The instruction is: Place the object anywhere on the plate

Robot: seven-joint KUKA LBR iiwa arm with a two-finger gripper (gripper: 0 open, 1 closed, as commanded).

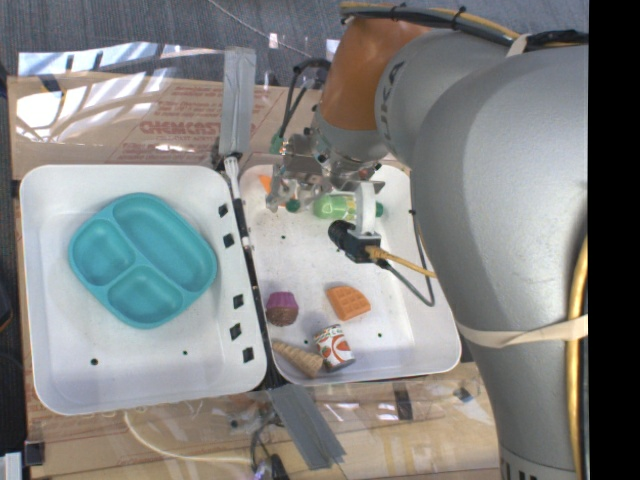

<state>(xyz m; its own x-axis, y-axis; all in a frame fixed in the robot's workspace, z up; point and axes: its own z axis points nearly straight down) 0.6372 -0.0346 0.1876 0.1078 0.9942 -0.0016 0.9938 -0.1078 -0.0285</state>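
Teal three-compartment plate [143, 258] flat in left bin; green object [333, 207] in right bin beneath hand [322, 190].

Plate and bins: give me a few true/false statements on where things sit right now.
1. The plate lies in the left bin. True.
2. A purple toy rests on the plate. False: it lies in the right bin.
3. The gripper is over the right bin. True.
4. The orange piece sits left of the purple toy. False: it is to its right.
5. The cone lies near the right bin's front edge. True.
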